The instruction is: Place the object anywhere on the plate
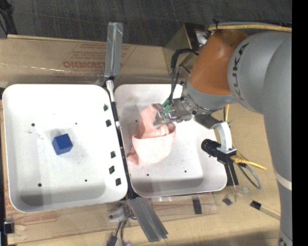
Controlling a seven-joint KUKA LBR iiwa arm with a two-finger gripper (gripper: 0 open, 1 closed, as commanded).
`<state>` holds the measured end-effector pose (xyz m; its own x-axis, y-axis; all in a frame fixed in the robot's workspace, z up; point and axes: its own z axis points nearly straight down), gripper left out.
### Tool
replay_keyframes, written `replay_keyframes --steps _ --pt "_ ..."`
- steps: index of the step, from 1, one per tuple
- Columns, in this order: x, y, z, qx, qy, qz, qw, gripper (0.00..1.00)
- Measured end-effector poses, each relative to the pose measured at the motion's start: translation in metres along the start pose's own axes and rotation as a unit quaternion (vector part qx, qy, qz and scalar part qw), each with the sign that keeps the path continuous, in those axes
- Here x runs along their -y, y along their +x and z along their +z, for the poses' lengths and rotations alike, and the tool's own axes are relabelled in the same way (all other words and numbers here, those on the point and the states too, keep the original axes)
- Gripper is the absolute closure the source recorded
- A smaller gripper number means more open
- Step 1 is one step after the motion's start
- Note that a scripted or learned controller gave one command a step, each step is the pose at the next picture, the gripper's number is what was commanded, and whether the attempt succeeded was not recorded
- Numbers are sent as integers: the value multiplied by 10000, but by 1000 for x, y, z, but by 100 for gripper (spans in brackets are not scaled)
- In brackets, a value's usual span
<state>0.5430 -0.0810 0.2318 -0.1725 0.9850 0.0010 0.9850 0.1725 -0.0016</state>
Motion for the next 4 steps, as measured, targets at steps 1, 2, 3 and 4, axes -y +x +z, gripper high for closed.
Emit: replay_keyframes --steps 1,2,3,4 --pt "1 46 5 -2 15 -2012 9795 100" --pt "-6 96 -5 11 -2 -3949 9187 100" --pt "-18 136 -4 16 -8 -5710 8210 100" --pt "-27 176 0 19 -10 -6441 7649 100"
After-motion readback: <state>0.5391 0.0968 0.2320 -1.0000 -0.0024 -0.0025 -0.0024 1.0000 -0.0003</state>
